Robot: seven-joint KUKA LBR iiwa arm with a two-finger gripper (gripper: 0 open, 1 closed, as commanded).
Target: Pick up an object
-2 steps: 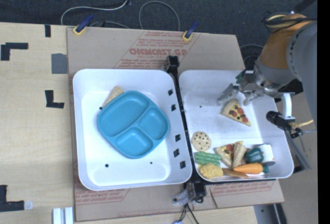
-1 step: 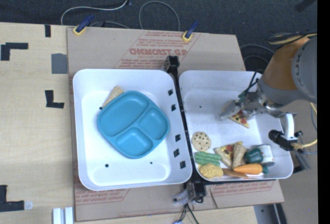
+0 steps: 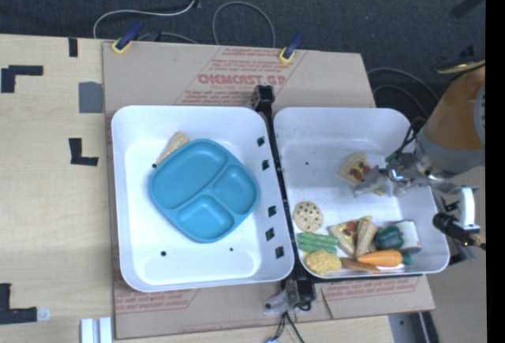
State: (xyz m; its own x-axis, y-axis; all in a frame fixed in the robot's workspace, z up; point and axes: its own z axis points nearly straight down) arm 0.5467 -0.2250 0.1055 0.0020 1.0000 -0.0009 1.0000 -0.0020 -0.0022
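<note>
My gripper [image 3: 377,180] sits low in the right bin [image 3: 331,124], at the end of the grey arm coming in from the right. Its tip lies just right of a small pizza-slice toy [image 3: 355,168], close to it or touching it; nothing shows as held. Along the bin's front edge lie a round cookie [image 3: 308,216], a green bean pod [image 3: 316,242], a yellow corn piece [image 3: 322,261], a sandwich wedge [image 3: 355,233], an orange carrot [image 3: 379,259] and a teal toy [image 3: 388,238].
The left bin [image 3: 134,128] holds a blue divided plate [image 3: 205,190] with a tan wedge [image 3: 173,147] poking out at its upper left. A black divider [image 3: 272,176] runs between the bins. Cables lie on the dark floor behind.
</note>
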